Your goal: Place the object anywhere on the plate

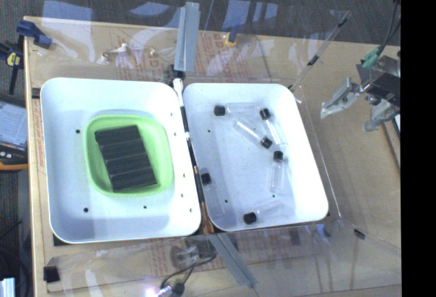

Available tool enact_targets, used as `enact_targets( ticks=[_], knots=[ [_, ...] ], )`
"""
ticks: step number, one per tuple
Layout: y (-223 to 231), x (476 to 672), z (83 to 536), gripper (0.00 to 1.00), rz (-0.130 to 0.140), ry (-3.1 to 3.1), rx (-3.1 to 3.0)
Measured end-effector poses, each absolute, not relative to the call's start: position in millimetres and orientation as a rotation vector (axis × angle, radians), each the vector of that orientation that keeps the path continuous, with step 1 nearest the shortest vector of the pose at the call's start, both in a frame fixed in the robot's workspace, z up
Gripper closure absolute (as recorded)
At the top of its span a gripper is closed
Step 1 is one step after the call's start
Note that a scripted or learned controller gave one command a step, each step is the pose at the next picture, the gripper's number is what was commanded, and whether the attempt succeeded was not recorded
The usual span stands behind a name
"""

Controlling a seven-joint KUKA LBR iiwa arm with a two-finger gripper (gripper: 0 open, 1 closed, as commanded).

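Your gripper (355,103) sits at the right side of the bench (354,180), out past the right wall of the right bin (310,152) and clear of both bins. It carries nothing. Its two pale fingers (335,103) look spread apart, pointing toward the bins, with only bare bench under them.

The objects you want are the small clear vials with black caps, all lying loose in the right bin, to the gripper's bin-ward side and lower in the view:
- one vial (269,124) closest to the gripper, near the bin's upper right, lying beside another (251,133) at a slant
- one vial (277,169) along the right wall, roughly upright in the view
- one vial (262,212) at the bin's near edge
- one vial (230,110) near the far wall
- a lone black cap (205,179) by the wall shared with the left bin

The green plate (95,135) lies in the left bin (61,207), well apart from the gripper, across the full width of the right bin. A dark ridged block (126,158) rests on the plate's middle.
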State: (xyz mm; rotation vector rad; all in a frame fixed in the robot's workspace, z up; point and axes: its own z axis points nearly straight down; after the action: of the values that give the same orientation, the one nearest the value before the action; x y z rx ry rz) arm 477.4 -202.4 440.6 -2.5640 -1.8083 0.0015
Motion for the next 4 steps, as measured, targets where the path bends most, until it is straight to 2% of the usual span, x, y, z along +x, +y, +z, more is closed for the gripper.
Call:
enact_targets(
  ticks=[2,3,4],
  knots=[
    [-202.3,477.4,440.6,0.00,0.001,-1.705,-2.632],
    [-202.2,485.1,442.3,0.00,-0.001,-1.700,-2.642],
    [-201.9,480.1,441.1,0.00,0.003,-1.653,-2.666]
  ],
)
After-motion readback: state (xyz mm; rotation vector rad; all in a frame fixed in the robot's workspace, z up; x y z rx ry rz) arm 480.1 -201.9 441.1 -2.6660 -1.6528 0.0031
